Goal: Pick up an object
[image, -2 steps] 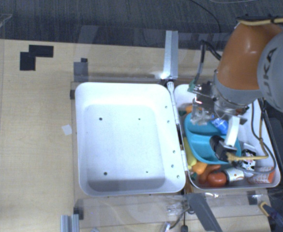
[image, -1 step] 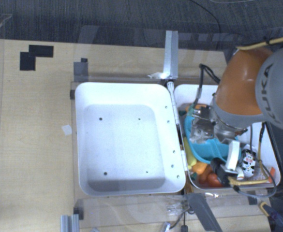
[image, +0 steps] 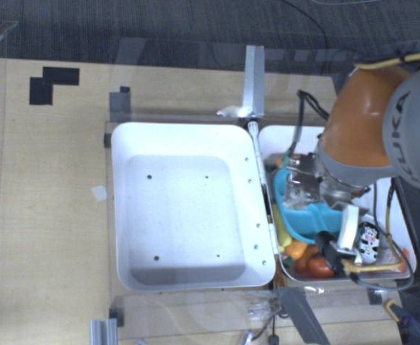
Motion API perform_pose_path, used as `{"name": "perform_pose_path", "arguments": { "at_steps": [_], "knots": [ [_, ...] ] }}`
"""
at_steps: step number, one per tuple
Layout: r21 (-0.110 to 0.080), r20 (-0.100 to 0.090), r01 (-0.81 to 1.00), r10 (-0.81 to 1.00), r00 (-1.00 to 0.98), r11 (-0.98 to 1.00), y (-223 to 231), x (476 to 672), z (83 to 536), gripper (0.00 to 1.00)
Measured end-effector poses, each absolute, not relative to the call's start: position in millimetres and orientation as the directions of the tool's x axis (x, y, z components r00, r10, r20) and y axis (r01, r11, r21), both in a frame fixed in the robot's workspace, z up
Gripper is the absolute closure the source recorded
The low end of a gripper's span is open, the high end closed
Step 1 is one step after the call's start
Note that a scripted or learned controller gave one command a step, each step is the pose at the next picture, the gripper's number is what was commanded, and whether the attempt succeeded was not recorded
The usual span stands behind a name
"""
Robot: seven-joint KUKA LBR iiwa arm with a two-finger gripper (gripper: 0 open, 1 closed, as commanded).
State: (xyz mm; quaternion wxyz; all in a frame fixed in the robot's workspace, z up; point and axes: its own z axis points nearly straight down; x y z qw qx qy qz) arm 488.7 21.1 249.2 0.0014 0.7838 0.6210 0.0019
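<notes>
The right bin (image: 267, 192) holds a pile of small things under the arm. A bright blue curved plastic piece (image: 304, 220) lies in its middle. In front of it lie a yellow piece (image: 293, 249) and a red-orange rounded piece (image: 317, 267), and a bit of green (image: 282, 165) shows at the back. My gripper (image: 297, 187) hangs low over the back of the blue piece, its metal end right at the blue surface. The wrist hides how its tips stand and whether they touch anything.
The left bin (image: 188, 139) sits beside the right one, sharing a raised divider rim (image: 261, 192). A metal post (image: 254, 77) rises behind the bins. The arm's grey and orange body (image: 367, 121) covers the right bin's far side.
</notes>
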Motion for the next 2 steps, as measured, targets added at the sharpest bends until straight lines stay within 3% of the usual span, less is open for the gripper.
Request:
{"name": "perform_pose_path", "arguments": {
  "at_steps": [1, 2],
  "knots": [
    [0.003, 0.0, 0.954, 0.954, 0.299, -0.299, -31, 509.3, 280, 1.0],
    [0.003, 0.0, 0.955, 0.955, 0.297, -0.297, -42, 487.7, 238, 1.0]
  ]
}}
